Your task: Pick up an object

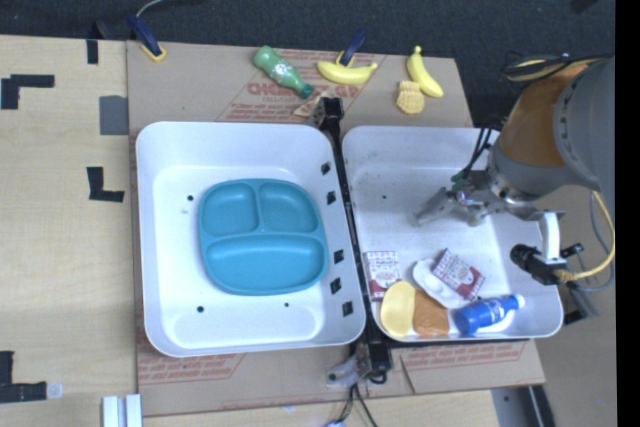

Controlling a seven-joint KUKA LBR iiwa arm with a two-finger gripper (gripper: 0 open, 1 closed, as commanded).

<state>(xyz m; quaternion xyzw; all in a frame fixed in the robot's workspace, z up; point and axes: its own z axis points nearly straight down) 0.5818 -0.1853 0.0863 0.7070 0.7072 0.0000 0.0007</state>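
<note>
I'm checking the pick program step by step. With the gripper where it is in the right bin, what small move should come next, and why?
Probably shift the gripper toward the near end of the right bin and centre it over one item. It sits above bare floor, while the red-and-white packet, blue bottle and yellow piece lie clustered nearer the front wall.

A single camera is looking down from above the counter (pixel 60 215) at a slant, sitting far enough back to be taking in both white bins side by side. The arm (pixel 560 130) is reaching in from the right edge, its gripper (pixel 437 207) hanging over the right bin (pixel 400 150); the left bin (pixel 165 150) is lying well off to the gripper's far side.
</note>
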